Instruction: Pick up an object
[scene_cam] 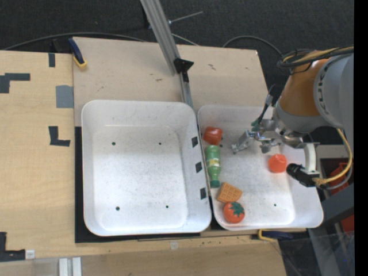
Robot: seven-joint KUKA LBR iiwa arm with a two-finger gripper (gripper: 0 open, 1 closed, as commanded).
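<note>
While the fingers hang apart and unladen, the green bottle lies lengthwise, cap pointing toward the bench's near edge.

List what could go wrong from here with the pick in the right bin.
1. The gripper hangs over bare floor of the right bin, between the red tomato-like toy and the orange block; closing there would likely catch nothing.
2. The green bottle, waffle piece and stemmed tomato lie close along the bin's left wall, so a grab there may hit the wall or nudge a neighbour.
</note>
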